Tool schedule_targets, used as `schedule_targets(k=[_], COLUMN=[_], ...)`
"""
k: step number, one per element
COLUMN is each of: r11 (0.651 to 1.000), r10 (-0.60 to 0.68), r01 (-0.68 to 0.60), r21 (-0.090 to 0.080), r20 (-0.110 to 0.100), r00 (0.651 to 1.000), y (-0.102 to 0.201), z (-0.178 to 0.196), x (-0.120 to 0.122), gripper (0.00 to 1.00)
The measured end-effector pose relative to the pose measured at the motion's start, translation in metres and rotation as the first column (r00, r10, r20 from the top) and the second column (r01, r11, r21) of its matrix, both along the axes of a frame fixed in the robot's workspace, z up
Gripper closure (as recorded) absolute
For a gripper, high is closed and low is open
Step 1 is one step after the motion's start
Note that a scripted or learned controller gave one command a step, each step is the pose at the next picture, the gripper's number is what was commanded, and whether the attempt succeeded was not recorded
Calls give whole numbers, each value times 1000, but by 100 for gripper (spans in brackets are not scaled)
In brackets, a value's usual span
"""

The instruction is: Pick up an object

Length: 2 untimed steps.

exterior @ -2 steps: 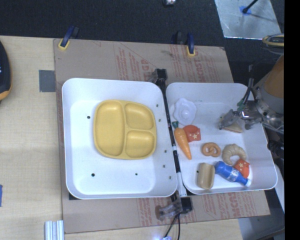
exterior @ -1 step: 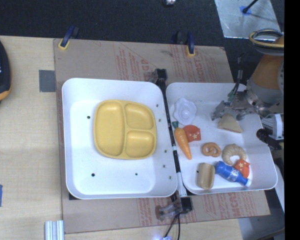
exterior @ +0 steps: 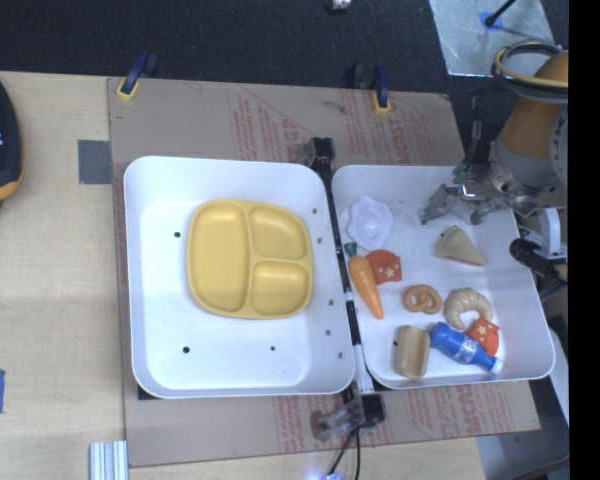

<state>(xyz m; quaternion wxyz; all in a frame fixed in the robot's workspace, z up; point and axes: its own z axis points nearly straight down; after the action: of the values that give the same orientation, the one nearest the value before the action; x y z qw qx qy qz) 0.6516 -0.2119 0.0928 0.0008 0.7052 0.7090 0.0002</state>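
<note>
— Where are you?

— My fingers (exterior: 463, 200) hang spread and empty at the right bin's (exterior: 540, 363) twelve o'clock, approaching.

— Next?

— Likely descending on the beige wedge (exterior: 461, 247), just toward six o'clock.

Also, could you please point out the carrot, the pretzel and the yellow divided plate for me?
carrot (exterior: 366, 286), camera view, middle of its orange body.
pretzel (exterior: 421, 299), camera view, centre of its brown twist.
yellow divided plate (exterior: 248, 258), camera view, on the ridge where its compartments meet.
</note>
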Motion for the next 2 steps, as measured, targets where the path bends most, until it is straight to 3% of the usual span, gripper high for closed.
schedule_targets(k=[1,2], r11=[1000,1000], r10=[-4,1], r01=[4,-1], r21=[3,-2], r20=[-11,0], r00=[1000,1000], y=[2,0], z=[55,-2], x=[-97,-43], gripper=[0,0])
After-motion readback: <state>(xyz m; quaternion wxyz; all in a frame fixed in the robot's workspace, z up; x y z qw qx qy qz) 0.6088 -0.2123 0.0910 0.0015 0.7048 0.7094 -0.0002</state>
